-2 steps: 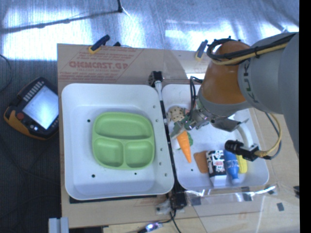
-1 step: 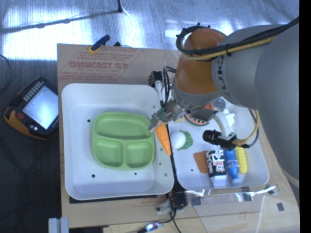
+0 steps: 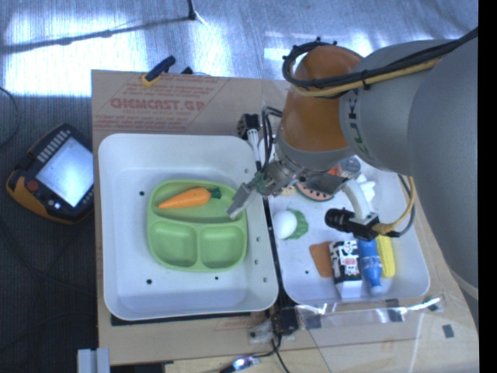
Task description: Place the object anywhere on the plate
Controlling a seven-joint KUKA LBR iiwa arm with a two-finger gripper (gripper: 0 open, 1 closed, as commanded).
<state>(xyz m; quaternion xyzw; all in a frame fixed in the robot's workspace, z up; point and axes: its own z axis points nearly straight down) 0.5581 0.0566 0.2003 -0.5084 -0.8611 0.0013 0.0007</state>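
Observation:
An orange toy carrot [image 3: 185,199] with a green top lies in the long upper compartment of the green divided plate [image 3: 180,248]. The plate sits in the left white bin [image 3: 128,290]. My gripper [image 3: 236,205] reaches down at a slant from the right. Its tip is over the plate's right rim, just right of the carrot's green end and apart from it. Nothing shows at the gripper's tip. The arm's orange band and grey body hang over the divide between the two bins.
The right bin [image 3: 408,278] holds a white and green toy vegetable [image 3: 289,224], a brown piece [image 3: 321,259], a small carton [image 3: 347,264], a blue bottle [image 3: 371,269] and a yellow item [image 3: 387,256]. A teach pendant [image 3: 50,173] lies left of the bench.

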